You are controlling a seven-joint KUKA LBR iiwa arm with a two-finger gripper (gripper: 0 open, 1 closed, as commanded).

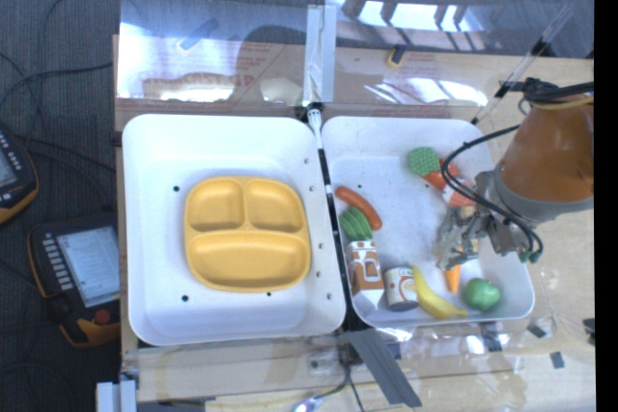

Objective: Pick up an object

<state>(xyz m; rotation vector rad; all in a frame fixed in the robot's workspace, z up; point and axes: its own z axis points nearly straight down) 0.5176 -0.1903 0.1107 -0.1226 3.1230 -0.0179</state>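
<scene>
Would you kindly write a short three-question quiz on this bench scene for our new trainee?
1. True or false: the yellow divided plate lies in the left bin.
2. Which item lies nearest the right bin's front right corner: A) sausage, B) green apple, C) can?
3. Fill in: the end effector hangs over the ____ bin.

Key: 1 true; 2 B; 3 right.
</scene>
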